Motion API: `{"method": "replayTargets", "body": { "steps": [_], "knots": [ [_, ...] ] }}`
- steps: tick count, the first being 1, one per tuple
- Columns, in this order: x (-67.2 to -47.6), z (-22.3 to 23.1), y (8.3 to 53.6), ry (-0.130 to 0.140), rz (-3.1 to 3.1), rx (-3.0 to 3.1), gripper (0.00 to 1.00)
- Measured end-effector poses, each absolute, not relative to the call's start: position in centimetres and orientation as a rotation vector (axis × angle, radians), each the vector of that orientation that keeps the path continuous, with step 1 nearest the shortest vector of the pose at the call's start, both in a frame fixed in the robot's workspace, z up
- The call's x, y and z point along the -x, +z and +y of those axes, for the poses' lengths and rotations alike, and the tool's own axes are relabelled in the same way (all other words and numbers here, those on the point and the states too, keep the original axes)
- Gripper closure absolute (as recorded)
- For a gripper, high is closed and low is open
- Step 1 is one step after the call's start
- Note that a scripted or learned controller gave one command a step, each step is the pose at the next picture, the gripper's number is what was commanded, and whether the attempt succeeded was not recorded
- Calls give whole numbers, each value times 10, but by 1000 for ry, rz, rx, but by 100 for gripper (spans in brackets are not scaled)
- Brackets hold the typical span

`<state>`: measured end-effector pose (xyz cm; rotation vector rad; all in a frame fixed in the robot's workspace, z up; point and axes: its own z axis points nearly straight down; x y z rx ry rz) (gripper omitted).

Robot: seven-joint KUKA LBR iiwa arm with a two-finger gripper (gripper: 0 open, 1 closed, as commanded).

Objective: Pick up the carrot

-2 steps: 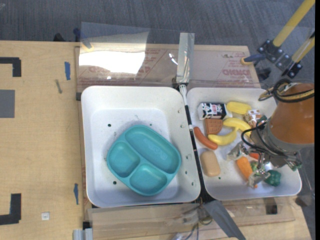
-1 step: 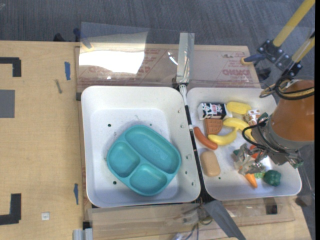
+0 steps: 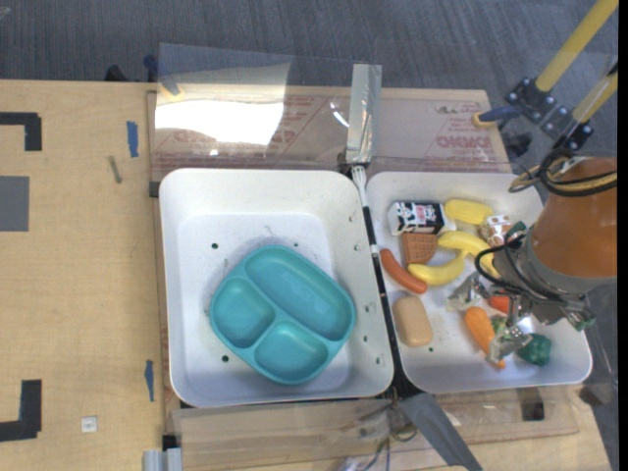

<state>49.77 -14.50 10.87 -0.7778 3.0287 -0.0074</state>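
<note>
Bins sit side by side on the counter: the left bin [image 3: 186, 263] carries a teal tray [image 3: 282, 312], the right bin [image 3: 569, 366] a jumble of toy food. Come straight down and close across the carrot's [image 3: 479, 330] narrow width. It lies just left of the hand [image 3: 512, 324], whose opening I cannot tell.
</note>
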Motion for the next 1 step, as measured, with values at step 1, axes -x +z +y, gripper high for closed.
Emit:
{"method": "replayTargets", "body": {
  "steps": [1],
  "knots": [
    [-490,-123,88,-4,3029,812,0]
  ]
}}
